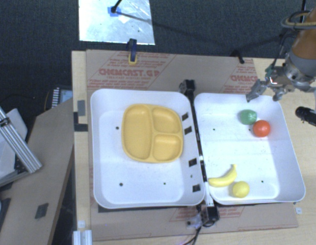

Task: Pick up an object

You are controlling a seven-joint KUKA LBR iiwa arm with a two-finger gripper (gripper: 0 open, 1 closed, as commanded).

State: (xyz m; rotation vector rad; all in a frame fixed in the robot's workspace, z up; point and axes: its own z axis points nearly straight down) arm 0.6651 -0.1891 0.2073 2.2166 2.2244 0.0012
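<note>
Just below-left of the open, empty two-finger gripper point(265, 92) sits the small round green ball point(247, 117), orange-red ball point(261, 128) beside it.

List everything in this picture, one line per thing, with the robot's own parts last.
White bins: two, white, side by side on the bench.
Divided plate: one, yellow, three compartments, in the left bin.
Green ball-like fruit: one, green, far part of the right bin.
Red-orange fruit: one, beside the green one, close to it.
Banana: one, yellow, near edge of the right bin.
Lemon: one, yellow, just right of the banana.
Cardboard sheet: one, brown with red print, under the bins.
Foil-like sheet: one, silvery, beyond the bench.
Arm: one, grey with orange band, upper right.
Claw: one, above the right bin's far edge.
</note>
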